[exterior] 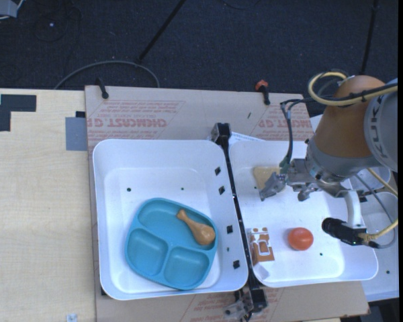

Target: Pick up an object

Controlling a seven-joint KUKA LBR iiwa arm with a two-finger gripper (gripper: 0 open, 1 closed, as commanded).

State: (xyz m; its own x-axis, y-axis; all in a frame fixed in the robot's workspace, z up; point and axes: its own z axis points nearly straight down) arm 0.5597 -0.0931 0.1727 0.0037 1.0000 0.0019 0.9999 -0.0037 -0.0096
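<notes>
My gripper [287,187] hangs over the right bin [322,270], near its upper middle. Its fingers stand apart with nothing between them. A pale tan wedge [262,175] lies just to the left of the fingers, close to the bin's divider side. A red ball [300,239] rests lower in the same bin, below the gripper. A brown and white patterned block [260,244] lies at the bin's lower left. In the left bin [114,180] a blue divided plate [162,253] carries an orange drumstick toy [197,228].
A black clamp bar [230,200] runs down between the two bins. The grey and orange arm [352,129] covers the right bin's upper right corner, with cables and a black fitting [342,229] hanging beside the red ball.
</notes>
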